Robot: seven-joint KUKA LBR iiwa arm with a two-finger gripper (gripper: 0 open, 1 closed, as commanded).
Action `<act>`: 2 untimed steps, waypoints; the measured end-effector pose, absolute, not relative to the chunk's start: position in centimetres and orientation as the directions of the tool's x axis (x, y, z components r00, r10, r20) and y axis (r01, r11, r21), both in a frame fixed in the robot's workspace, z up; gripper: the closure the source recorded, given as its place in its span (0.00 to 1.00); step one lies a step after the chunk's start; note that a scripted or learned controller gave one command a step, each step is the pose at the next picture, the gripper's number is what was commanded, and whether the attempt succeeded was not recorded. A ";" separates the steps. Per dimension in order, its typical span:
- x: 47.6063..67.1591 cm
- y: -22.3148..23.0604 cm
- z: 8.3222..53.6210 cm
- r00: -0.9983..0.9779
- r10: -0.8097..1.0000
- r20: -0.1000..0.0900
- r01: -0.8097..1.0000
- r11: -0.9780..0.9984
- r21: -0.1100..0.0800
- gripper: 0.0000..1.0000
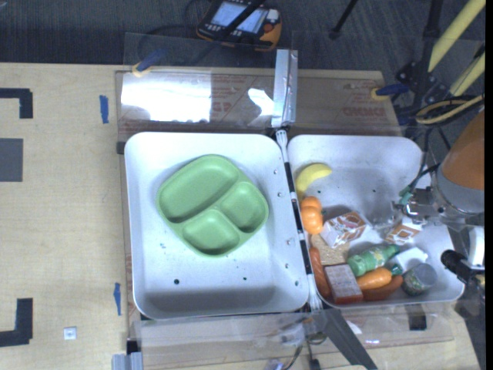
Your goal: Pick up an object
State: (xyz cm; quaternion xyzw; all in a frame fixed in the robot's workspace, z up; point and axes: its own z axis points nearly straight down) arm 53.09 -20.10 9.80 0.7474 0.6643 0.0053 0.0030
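The right bin holds several small items. A yellow banana-like piece lies at its far left, with an orange fruit just below it. A clear wrapped snack sits mid-bin, and a green bottle and an orange carrot lie near the front. A red-brown block and a small grey can are also at the front. My gripper hangs over the bin's right side, just above a small orange-white packet. Nothing shows in its grasp.
The left bin carries a green divided plate. My arm, with its orange band, comes in from the right over the right bin's rim. A pendant device lies beyond the bins, and a clear divider stands behind them.
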 end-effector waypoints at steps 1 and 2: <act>53.1 -19.9 9.8 0.115 0.993 0.008 0.993 -0.115 0.010 0.00; 53.1 -20.0 10.7 0.117 0.993 0.005 0.993 -0.117 0.012 1.00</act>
